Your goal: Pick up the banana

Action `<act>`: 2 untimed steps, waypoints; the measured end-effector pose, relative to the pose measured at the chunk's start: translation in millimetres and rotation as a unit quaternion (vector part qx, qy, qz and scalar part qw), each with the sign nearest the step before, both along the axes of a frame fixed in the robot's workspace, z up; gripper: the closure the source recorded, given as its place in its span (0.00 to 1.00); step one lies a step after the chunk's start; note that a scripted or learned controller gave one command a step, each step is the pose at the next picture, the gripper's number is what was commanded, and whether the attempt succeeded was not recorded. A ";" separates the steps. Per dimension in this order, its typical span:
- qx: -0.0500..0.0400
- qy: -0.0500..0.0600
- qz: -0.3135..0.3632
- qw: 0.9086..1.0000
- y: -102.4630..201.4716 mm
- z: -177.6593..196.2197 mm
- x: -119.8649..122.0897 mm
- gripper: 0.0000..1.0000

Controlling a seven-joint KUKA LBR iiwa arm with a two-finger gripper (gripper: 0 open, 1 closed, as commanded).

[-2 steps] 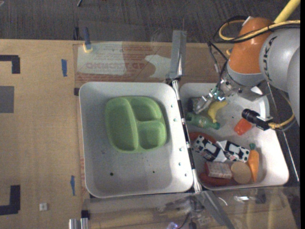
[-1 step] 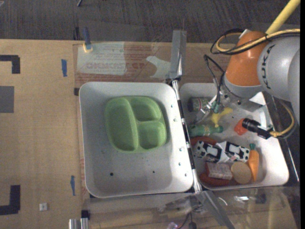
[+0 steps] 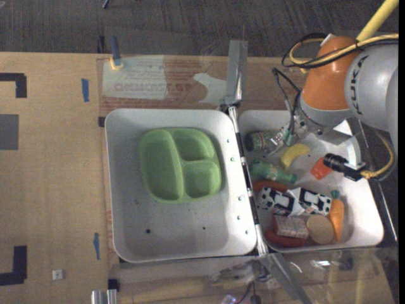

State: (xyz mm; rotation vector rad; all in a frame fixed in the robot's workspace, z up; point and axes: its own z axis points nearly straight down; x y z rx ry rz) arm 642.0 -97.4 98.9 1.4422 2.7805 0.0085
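The banana (image 3: 295, 154) is a short yellow piece lying in the upper middle of the right bin (image 3: 373, 223). My gripper (image 3: 286, 137) hangs just above and to the left of it, under the orange wrist band, with its tip close to the banana's upper end. I cannot make out whether it touches the banana.
Around the banana lie a dark can (image 3: 256, 140), a green item (image 3: 272, 171), an orange-red bottle (image 3: 321, 168), black-and-white cow-patterned pieces (image 3: 294, 200), a carrot (image 3: 337, 217) and a tan disc (image 3: 321, 230). The left bin (image 3: 126, 233) holds a green divided plate (image 3: 180, 163).
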 end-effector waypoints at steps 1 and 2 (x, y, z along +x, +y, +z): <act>0.000 -0.003 -0.001 1.000 0.0 11.2 1.5 1.00; 0.000 -0.006 -0.001 1.000 0.0 22.7 3.1 1.00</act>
